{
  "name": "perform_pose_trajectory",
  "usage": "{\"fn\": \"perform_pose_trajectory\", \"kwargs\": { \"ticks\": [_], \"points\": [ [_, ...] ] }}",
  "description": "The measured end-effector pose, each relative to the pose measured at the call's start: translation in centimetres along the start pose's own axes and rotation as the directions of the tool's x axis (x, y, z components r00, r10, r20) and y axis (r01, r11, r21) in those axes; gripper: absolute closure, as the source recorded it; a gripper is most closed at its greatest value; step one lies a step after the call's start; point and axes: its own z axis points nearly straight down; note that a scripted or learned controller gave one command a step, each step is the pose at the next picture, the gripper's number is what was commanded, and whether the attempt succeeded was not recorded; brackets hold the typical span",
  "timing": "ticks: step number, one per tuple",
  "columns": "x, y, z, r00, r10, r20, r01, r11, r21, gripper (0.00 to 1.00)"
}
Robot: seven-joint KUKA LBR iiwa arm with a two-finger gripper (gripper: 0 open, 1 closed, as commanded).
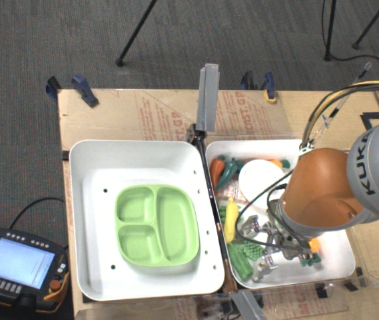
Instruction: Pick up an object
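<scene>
The grey arm with the orange band [319, 189] is reaching in from the right and is hanging low over the right bin [341, 262]. Its gripper [276, 245] is sitting above the front part of this bin, among cables and metal parts, and how wide it is standing I cannot tell, because the wrist is covering much of it; nothing can be made out in its hold. The objects are lying together in the right bin: a yellow piece shaped like a banana [230, 220] is resting near the bin's left wall, a green ridged piece [242, 255] is lying just in front of it, a white round plate [259, 177] is sitting toward the back, and small orange and green toy vegetables [224, 170] are crowding the back left corner. In the left bin [89, 179] a light green divided tray [156, 226] is lying flat near the middle. Both bins are standing side by side on the counter [129, 115], which is covered with brown cardboard. A black teach pendant with a bright screen [19, 265] is lying on the floor at the lower left.
</scene>
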Motion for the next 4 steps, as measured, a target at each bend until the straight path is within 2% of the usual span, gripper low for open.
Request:
{"fn": "perform_pose_trajectory", "kwargs": {
  "ticks": [1,2,3,4],
  "points": [
    [-0.1,-0.1,-1.1,1.0,-0.003,0.003,0.003,1.0,0.002,1.0],
    [-0.6,-0.1,-1.4,1.0,-0.004,0.018,0.003,1.0,0.005,0.0],
    [-3.7,-0.7,-0.7,0.999,-0.036,0.007,0.036,0.999,0.002,0.0],
    [-10.0,-4.2,0.0,0.999,0.046,0.001,-0.046,0.999,-0.001,0.0]
  ]
}}
